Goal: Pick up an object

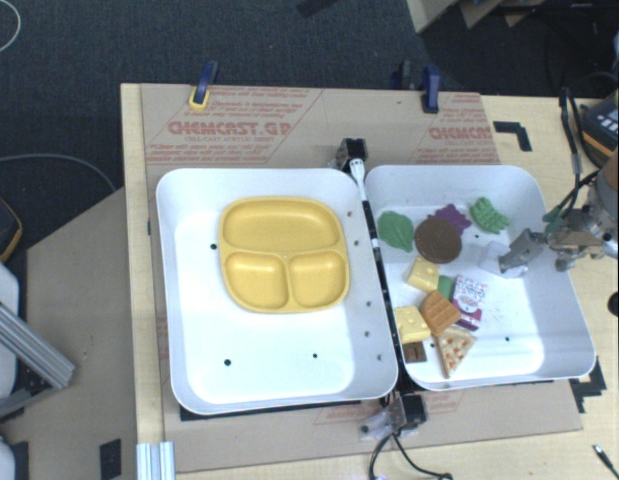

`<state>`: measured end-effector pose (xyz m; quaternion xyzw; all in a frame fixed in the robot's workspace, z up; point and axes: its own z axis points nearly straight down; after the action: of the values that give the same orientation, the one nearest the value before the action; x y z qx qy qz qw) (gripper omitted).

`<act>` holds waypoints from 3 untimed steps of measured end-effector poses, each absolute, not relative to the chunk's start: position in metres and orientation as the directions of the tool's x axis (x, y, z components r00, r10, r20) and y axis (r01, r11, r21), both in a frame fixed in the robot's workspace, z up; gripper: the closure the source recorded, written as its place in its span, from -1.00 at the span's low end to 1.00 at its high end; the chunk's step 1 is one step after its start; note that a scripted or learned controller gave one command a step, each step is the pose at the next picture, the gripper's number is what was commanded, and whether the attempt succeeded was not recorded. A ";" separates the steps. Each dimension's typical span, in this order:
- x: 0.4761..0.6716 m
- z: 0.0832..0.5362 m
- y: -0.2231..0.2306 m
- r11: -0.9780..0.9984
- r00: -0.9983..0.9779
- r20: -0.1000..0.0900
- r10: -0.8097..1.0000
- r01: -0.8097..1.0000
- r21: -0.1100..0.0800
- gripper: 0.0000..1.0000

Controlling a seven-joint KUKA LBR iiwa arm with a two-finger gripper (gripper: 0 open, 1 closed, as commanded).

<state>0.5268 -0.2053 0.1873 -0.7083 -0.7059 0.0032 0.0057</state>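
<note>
Gripper [519, 256]: at the right side of the right bin, reaching in from the right edge of the view; grey fingertip end points left over the white floor. Whether it is apart or together cannot be told. Nothing shows between its tips.
Arm [589, 230]: grey wrist hardware with cables, over the right rim of the right bin.
Right bin [549, 353]: shallow, white; holds all the loose toy food pieces, grouped in its left half.
Nearest piece to gripper: white card with pink print [471, 291], left of and slightly below the tip, apart from it.
Green leafy piece [488, 214]: near the bin's upper wall, up-left of the gripper.
Purple piece [451, 216]: just left of the green leafy piece, touching the brown disc.
Brown disc [437, 239]: round, dark, centre-left of the bin.
Green round leaf [396, 231]: just left of the brown disc.
Yellow block [422, 274]: below the brown disc.
Waffle-like piece [439, 313]: tan, below the yellow block.
Yellow cheese wedge [410, 323]: by the bin's left wall.
Pizza slice [453, 350]: lowest piece, near the front wall.
Left bin [189, 298]: white, beside the right bin.
Yellow divided plate [284, 253]: three compartments, lies in the left bin's upper middle.
Bench [139, 168]: cardboard-covered surface, red print, blue clamps at the far edge.
</note>
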 end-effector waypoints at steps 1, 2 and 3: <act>0.530 0.194 -0.205 0.000 0.000 0.000 1.000 1.000 0.000 -1.00; 0.519 0.140 -0.202 -0.001 0.001 0.003 1.000 1.000 -0.006 -1.00; 0.521 0.090 -0.201 -0.001 0.001 0.003 1.000 1.000 0.001 -1.00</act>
<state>0.5209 -0.2012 0.0898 -0.7076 -0.7066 -0.0015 0.0010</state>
